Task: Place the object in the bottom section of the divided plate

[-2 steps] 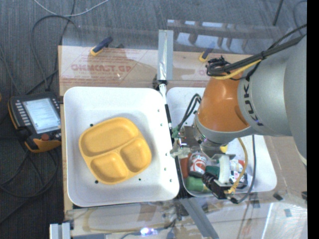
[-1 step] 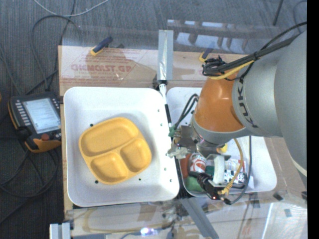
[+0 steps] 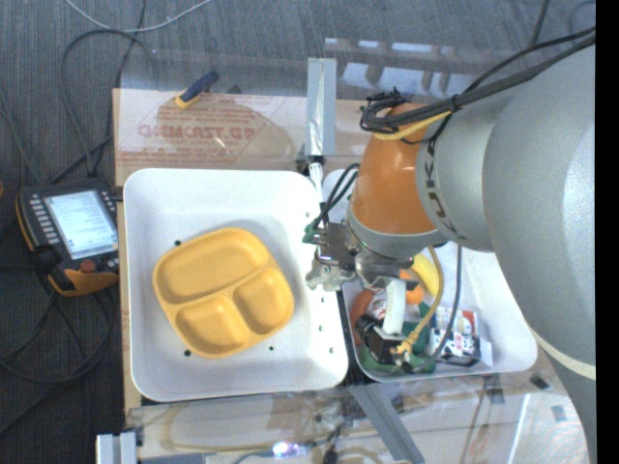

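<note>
Claw (image 3: 395, 329) down in right bin (image 3: 508, 351) among clutter, finger state impossible to tell; yellow divided plate (image 3: 224, 290) in left bin (image 3: 193, 187), sections bare

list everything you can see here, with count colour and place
divided plate: 1, yellow, three sections, in the left bin
bins: 2, white, side by side; left bin, right bin
small objects: a jumble, mixed colours, in the right bin under the arm; count unclear
handheld screen unit: 1, black and orange, on the floor left of the bench
cables: several, on the floor
arm: 1, grey with orange band, over the right bin
hand: 1, low over the right bin
</note>
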You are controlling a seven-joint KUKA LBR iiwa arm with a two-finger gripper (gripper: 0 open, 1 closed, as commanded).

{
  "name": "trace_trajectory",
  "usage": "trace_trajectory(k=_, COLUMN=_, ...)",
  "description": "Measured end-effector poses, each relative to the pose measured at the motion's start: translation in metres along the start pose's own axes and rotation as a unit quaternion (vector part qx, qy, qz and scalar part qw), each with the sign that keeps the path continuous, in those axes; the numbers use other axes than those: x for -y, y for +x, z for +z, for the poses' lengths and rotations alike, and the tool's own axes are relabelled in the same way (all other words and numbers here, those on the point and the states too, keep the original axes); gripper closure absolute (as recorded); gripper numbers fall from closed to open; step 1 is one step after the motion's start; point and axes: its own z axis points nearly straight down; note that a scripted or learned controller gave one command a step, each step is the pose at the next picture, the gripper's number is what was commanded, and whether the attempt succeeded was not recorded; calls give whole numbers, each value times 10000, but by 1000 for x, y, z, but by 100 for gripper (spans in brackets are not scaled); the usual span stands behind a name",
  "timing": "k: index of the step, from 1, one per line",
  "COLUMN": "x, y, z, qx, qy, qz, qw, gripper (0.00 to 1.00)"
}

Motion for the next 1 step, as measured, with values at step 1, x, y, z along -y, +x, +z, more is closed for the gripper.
trace_trajectory(k=1, x=25, y=39, z=83, qx=-25, qy=-97, qz=275, qw=9996, gripper=100)
